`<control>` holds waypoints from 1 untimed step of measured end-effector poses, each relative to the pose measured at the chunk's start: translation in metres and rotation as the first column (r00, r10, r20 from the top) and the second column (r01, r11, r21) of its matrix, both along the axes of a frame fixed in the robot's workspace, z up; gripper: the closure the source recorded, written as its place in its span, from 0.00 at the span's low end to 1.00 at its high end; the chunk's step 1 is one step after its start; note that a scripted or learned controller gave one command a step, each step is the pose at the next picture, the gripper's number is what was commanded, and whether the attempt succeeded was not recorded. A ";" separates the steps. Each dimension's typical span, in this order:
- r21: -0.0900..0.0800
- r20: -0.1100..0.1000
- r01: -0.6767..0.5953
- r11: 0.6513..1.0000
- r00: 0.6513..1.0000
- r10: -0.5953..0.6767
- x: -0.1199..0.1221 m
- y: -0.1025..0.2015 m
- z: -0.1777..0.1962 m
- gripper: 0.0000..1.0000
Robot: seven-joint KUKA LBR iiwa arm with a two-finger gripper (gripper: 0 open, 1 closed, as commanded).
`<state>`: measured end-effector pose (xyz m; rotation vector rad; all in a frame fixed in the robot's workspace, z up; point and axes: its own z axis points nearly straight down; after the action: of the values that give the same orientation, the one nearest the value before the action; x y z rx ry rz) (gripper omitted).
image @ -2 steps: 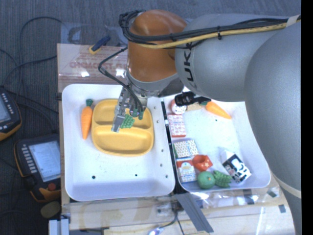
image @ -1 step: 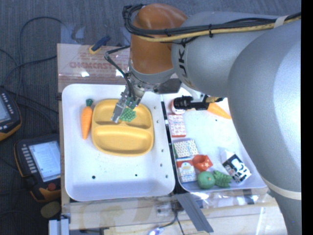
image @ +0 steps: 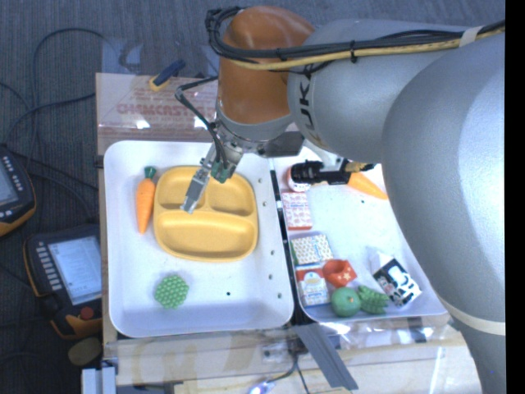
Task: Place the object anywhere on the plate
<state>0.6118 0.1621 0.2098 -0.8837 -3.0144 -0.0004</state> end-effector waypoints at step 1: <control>-0.003 0.003 0.073 0.997 0.997 -0.073 0.010 -0.065 0.127 0.00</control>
<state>0.6214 0.0969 0.3373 -0.9942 -2.9836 0.0024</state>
